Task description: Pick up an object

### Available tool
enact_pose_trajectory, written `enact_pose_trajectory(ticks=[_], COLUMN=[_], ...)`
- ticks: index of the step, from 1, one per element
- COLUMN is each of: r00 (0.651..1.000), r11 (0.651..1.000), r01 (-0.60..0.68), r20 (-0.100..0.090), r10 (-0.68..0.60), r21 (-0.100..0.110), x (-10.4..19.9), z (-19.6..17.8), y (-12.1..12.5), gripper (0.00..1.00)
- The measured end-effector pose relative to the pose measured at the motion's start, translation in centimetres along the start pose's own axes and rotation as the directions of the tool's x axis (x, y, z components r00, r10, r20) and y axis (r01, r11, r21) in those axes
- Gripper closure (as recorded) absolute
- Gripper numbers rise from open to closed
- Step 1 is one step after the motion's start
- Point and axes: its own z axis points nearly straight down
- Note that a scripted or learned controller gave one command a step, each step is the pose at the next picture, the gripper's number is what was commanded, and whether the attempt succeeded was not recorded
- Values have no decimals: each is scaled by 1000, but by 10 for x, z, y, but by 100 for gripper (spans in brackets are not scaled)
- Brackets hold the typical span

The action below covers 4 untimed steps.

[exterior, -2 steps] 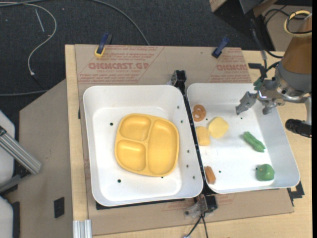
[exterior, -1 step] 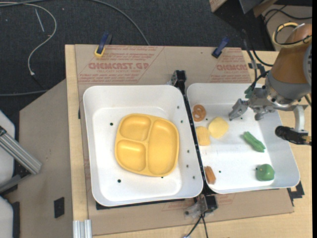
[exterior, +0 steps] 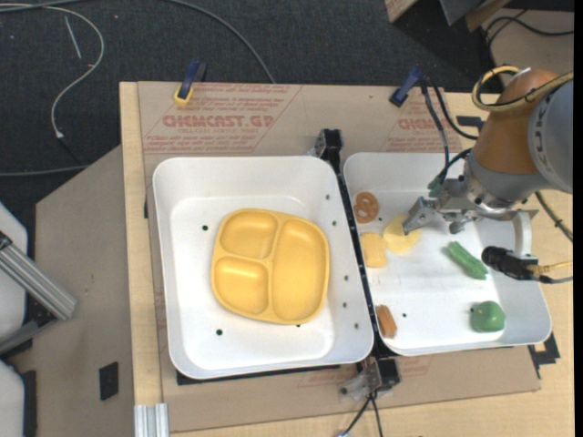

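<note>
My gripper [exterior: 421, 217] hangs low over the middle of the right bin [exterior: 437, 335], reaching in from the right. Its tip is right beside, and perhaps touching, a pale yellow piece [exterior: 399, 239]; whether it holds the piece I cannot tell. A second yellow-orange piece [exterior: 373, 250] lies just left of it. A brown ring-shaped item [exterior: 366, 207] sits near the bin's left wall. A long green item [exterior: 466, 260], a round green item [exterior: 487, 317] and a small orange-brown piece [exterior: 385, 321] lie toward the front.
The left bin [exterior: 182, 198] bears a yellow divided plate [exterior: 271, 265] at its middle. Black clamps [exterior: 329, 142] join the bins at the back, and blue clips [exterior: 189, 81] pin the cardboard. Cables run behind the arm at the right.
</note>
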Motion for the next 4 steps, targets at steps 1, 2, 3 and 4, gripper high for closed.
enact_pose_trajectory(ticks=[1,2,3,4], r00=[1000,1000,1000,1000], r11=[1000,1000,1000,1000], r01=[-1,0,0,6], r20=[1,4,4,0], r10=[1,0,0,-6], r21=[-7,-13,-12,-8], x=[-1,4,4,66], z=[-15,-76,-111,-119], y=[2,-4,-2,0], gripper=[100,100,100,100])
